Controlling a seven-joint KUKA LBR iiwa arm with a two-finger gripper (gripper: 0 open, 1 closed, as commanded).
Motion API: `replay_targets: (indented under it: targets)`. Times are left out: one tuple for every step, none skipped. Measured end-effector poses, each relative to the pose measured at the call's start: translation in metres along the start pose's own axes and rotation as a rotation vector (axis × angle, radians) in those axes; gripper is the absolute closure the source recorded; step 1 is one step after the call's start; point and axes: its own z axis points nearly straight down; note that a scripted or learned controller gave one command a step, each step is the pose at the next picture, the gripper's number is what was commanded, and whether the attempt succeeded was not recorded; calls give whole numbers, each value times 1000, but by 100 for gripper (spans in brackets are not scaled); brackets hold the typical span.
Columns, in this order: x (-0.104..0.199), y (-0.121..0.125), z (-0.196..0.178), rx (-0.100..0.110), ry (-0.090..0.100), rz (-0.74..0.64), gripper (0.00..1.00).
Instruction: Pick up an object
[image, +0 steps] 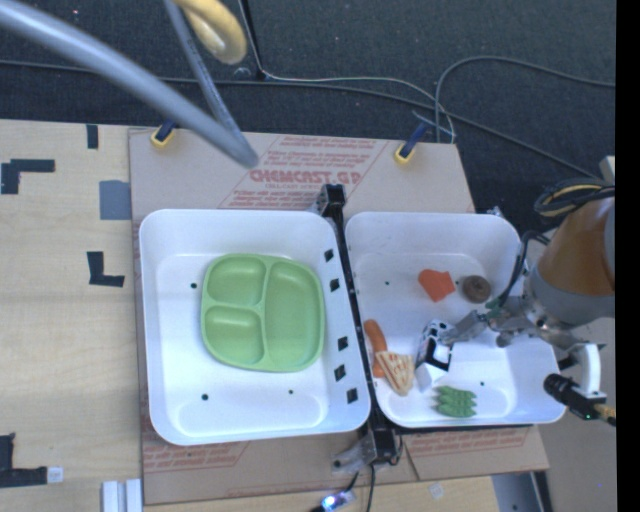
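In the right-hand shallow white bin (500, 235) lie several small things that could be picked: an orange wedge-shaped block (436, 284) toward the far wall, a small round brown disc (475, 288) just beside it on the side of the arm, a slim orange carrot-like stick (375, 336) close to the wall shared with the other bin, a tan waffle-patterned cone piece (398, 372) touching the stick's near end, and a bumpy green toy, flat and leafy in shape (456, 402), near the bin's front wall. The grey arm with its orange band (580, 255) reaches in over the bin's outer wall, and its jaws (430, 352) sit low in the middle of this bin, between the orange wedge and the green toy and just beside the cone piece. Whether the jaws are spread or pressed together cannot be told from this view, nor whether they touch the cone piece; nothing can be seen pinched between them. The left-hand shallow white bin (160, 300) holds a pale green plastic plate with three compartments (264, 311), lying flat near its centre. Both bins rest side by side on a brown cardboard sheet (310, 165) on the wooden counter (60, 340).
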Motion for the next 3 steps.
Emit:
replay_targets:
  targets:
    - [2,1,-10,1,4,-2,100]
    - [-6,0,-70,4,-5,2,100]
    - [-6,1,-121,3,-4,1,100]
